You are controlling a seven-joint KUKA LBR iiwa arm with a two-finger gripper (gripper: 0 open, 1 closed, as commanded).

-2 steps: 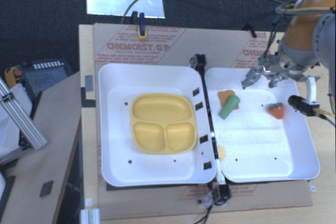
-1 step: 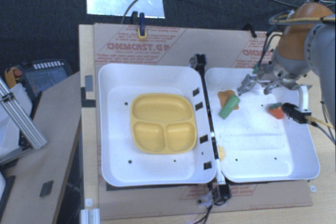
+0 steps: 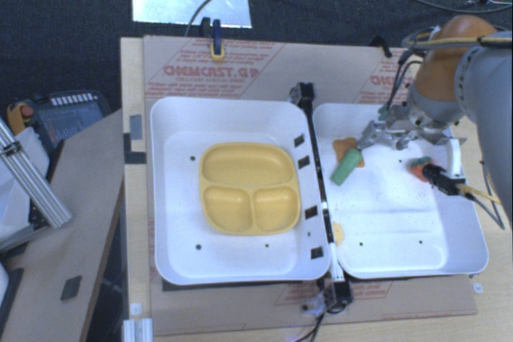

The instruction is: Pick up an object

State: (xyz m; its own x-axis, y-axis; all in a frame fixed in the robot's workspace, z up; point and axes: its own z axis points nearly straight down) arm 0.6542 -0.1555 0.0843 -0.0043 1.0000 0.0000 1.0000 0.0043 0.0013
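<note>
In the right bin (image 3: 401,252) a green cylinder (image 3: 346,166) lies tilted near the left wall, its upper end resting against a small orange piece (image 3: 346,146). A small orange-red object (image 3: 420,167) lies further right, beside a black part on the arm's side. The grey arm with its orange band (image 3: 461,32) reaches in from the upper right. My gripper (image 3: 383,132) hangs low over the bin's back half, just right of the orange piece and above the green cylinder. Nothing is seen held in it.
The left bin (image 3: 172,172) holds a yellow divided plate (image 3: 248,188) in its middle. A black divider strip (image 3: 314,164) runs between the bins. A small pale yellow bit (image 3: 337,234) lies by the right bin's left wall. Cables hang near the arm's wrist.
</note>
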